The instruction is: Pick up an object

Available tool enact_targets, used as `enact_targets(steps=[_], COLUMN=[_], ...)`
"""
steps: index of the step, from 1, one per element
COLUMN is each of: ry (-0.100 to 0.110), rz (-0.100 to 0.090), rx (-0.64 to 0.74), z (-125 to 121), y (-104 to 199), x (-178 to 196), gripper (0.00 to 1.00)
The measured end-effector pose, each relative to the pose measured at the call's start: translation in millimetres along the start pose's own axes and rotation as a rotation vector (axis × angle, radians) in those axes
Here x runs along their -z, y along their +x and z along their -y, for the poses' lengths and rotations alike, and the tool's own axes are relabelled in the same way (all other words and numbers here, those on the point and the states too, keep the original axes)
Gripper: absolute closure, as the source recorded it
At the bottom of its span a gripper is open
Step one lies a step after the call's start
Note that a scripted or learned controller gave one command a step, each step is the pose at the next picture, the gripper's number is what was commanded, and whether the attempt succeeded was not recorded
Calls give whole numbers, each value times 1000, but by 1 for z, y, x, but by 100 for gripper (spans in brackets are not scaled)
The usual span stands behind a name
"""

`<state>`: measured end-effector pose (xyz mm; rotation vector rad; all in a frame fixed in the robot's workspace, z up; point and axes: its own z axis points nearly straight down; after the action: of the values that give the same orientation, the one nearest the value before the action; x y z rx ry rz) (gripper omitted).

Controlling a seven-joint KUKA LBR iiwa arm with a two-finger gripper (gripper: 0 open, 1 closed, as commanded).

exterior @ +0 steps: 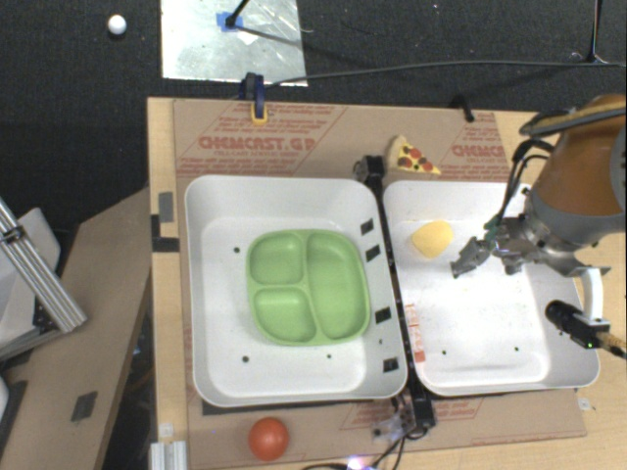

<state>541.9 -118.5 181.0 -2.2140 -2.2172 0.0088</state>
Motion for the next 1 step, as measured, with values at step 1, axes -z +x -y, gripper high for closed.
enact_targets(steps=[1], ry=[-11], rz=[2], rx=[2], z=[-3], y=[0], x=[5], gripper=[0])
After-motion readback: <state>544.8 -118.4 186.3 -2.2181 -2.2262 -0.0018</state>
